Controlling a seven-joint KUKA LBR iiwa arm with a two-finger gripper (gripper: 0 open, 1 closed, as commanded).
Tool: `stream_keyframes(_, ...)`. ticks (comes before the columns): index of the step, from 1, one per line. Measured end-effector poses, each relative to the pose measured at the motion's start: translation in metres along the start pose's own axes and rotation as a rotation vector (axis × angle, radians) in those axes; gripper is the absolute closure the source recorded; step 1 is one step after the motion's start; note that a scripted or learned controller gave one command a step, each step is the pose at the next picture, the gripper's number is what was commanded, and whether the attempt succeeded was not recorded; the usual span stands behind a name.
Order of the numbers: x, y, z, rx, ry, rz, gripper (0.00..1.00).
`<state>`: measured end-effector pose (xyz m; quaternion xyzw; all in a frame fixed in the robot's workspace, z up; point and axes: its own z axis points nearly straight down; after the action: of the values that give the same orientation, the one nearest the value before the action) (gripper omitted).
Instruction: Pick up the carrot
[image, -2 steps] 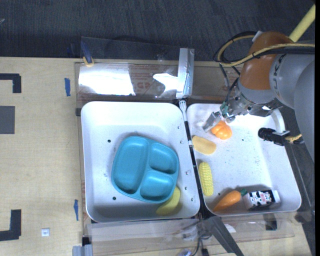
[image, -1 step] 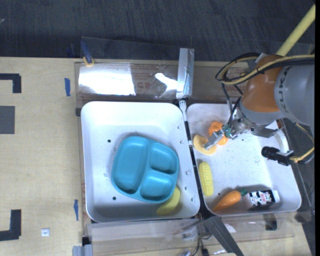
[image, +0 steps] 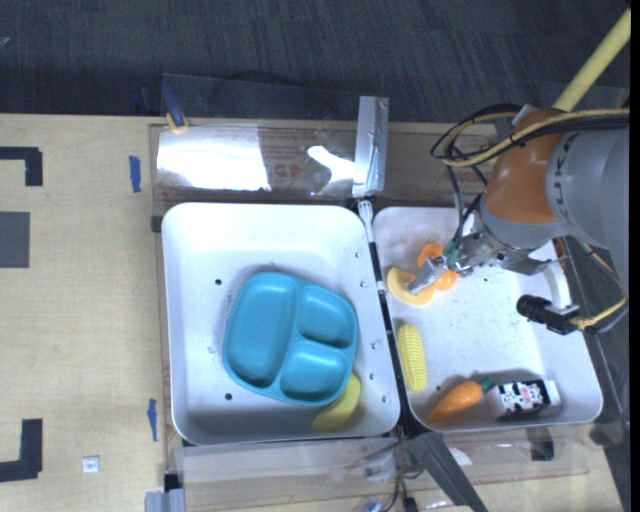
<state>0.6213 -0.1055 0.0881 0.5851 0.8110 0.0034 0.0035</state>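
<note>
gripper (image: 447, 262): can't tell its grip | carrot (image: 456, 399): right bin (image: 570, 350) front edge, beside corn (image: 412, 356) | bare floor mid-bin

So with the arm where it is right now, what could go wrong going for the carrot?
The gripper sits over the banana and a small orange item at the right bin's top left, so it may grab the wrong thing. The carrot lies across the bin, touching the milk carton near the corn, so closing fingers could knock those.
</note>
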Motion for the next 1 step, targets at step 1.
stream_keyframes(1,-0.0010,0.0015,-0.0087,-0.004,-0.001,0.000,1.00)
